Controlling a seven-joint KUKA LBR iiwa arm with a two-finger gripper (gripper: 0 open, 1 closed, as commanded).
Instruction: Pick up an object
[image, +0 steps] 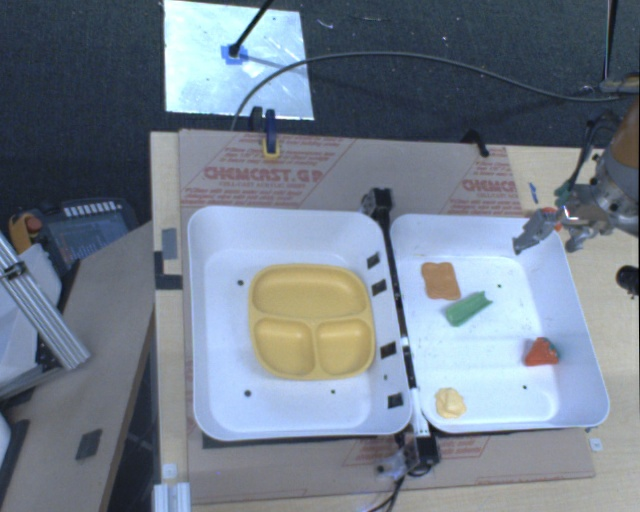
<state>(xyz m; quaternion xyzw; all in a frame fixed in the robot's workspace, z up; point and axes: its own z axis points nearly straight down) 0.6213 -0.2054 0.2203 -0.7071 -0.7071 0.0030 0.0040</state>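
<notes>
— Hand's position and state?
— The hand (548, 228) hangs over the right bin's (580, 300) far right corner, apparently released, grasping nothing.
— Objects?
— Orange piece (440, 280), green piece (467, 308), red piece (541, 352), yellow piece (450, 403) lie inside.

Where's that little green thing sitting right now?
The green piece lies in the right bin, near its middle, just below and right of the orange piece; the claw is over the bin's far right corner.

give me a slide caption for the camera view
Gripper open above right bin's far rim; four small items inside, yellow tray in left bin.
</notes>
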